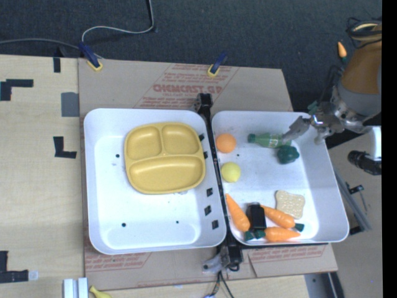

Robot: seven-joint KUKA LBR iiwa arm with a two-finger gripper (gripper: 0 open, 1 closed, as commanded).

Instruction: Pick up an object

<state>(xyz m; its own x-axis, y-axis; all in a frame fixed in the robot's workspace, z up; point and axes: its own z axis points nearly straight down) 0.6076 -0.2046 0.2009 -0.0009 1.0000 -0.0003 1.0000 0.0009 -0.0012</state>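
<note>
Along the near edge of the right bin [322,185] lie three toy carrots: one [236,212] slanting beside the bin's left wall, and two [280,225] stacked near the front rim, with a black block [255,215] between them that partly covers their ends. Just behind sits a pale cracker-like piece [289,203]. Toward the bin's left edge are a yellow ball [230,172] and, further back, an orange ball [226,143], apart from each other. Near the far right corner lie a green bottle-shaped toy [265,141] and a dark green lump [287,154], whose shape is hard to make out. The gripper [296,130] reaches in over the right rim, its tip just beside both green things; whether its fingers are spread or closed cannot be told, and nothing is seen between them. The arm is cut off at the right. The left bin [99,185] holds a yellow divided tray [165,157]. Both bins rest on a cardboard sheet [180,85] over a wooden bench [31,185]; dark carpet [248,17] with a cable lies beyond.
</note>
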